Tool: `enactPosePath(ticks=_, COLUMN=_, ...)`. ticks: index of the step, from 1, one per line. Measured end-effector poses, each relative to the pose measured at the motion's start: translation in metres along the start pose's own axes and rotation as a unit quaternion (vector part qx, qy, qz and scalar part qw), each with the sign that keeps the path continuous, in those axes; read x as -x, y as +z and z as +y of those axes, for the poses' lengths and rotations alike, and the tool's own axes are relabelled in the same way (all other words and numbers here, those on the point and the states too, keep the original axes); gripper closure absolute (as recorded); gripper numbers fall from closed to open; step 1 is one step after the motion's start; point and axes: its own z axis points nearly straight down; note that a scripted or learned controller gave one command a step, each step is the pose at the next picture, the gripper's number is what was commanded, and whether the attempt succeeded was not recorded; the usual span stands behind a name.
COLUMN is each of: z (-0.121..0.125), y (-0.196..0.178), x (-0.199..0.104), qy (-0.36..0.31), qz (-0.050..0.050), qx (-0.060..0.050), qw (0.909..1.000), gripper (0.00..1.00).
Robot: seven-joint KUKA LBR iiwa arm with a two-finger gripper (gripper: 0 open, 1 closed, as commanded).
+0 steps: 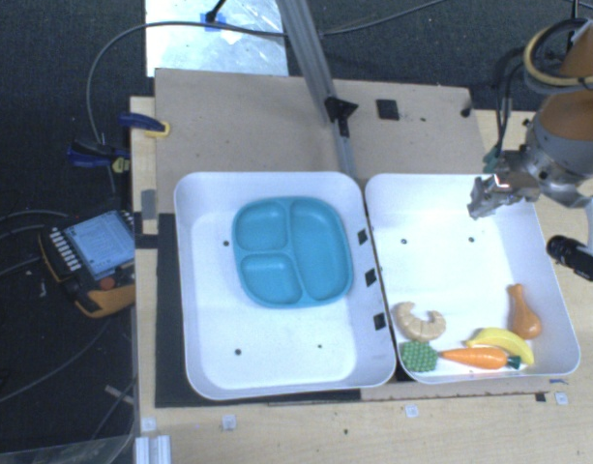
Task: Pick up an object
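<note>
We see the gripper at the upper right of the frame, sitting over the top edge of the right bin, just inside its upper right corner. We can't tell how its fingers stand; that part is too small and blurred. Nothing visible between them.

Objects are all packed along the right bin's lower edge: croissant at lower left of that bin, green broccoli just below it against the bottom rim, carrot lying flat to the right of the broccoli, banana touching the carrot from above, drumstick tilted near the right wall. All well apart from the gripper.

Open room: we see the whole upper and middle floor of the right bin bare, between gripper and the food cluster. Broccoli, carrot and banana sit tight to the rim, so little clearance on that side.

Left bin holds a blue divided plate in its upper middle; bare floor below the plate and down the left side. The two bins touch along their shared middle edge
</note>
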Motion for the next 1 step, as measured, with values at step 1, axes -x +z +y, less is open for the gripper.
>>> enactPosePath(ticks=1, z=-0.0224, y=0.0157, x=-0.0516, qy=-0.002, qz=0.002, qx=-0.004, qw=1.0000, gripper=1.00)
